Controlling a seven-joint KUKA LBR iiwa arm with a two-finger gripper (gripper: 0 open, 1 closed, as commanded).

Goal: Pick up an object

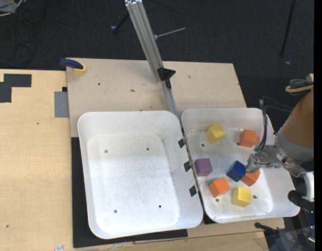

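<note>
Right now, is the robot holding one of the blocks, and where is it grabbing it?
Cannot be told. The gripper is low in the right bin, between the blue block and an orange block.

1. The grey rounded robot arm (299,145) carried an orange band above its wrist.
2. A thin dark cable (265,127) ran along it.
3. The small grey metal two-finger gripper (253,162) looked slender and dull.

Matt white bins (129,120) — wooden bench (202,82)

Hand (253,163) partly hides orange cube (250,179); fingers indistinct.
</note>
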